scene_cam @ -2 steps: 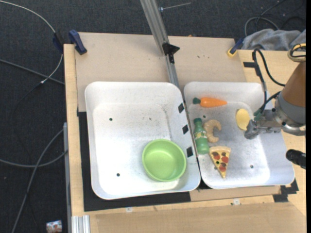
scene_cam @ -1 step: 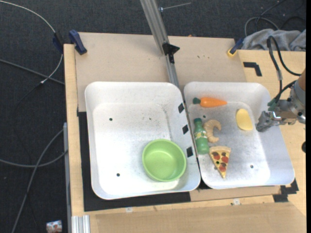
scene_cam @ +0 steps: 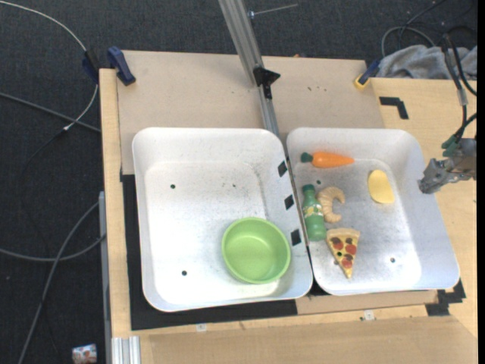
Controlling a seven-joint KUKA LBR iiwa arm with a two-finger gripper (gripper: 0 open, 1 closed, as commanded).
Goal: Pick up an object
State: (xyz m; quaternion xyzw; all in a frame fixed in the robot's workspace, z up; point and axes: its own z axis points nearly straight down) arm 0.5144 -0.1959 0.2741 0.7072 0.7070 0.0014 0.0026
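Observation:
The right bin (scene_cam: 424, 226) holds an orange carrot (scene_cam: 331, 158), a yellow oval piece (scene_cam: 381, 186), a green bottle (scene_cam: 312, 211), a beige croissant-shaped piece (scene_cam: 332, 198) and a pizza slice (scene_cam: 344, 250). A green bowl (scene_cam: 256, 249) sits in the left bin (scene_cam: 174, 203), near its front right corner. My gripper (scene_cam: 439, 173) hangs at the far right, just outside the right bin's right rim and to the right of the yellow piece. It is small and partly cut off by the view's edge.
A slanted metal bar (scene_cam: 244, 44) runs from the top down to the gap between the bins. Blue clamps (scene_cam: 120, 64) (scene_cam: 367, 71) grip the board's back corners. A grey cloth (scene_cam: 413, 58) and cables lie at the top right.

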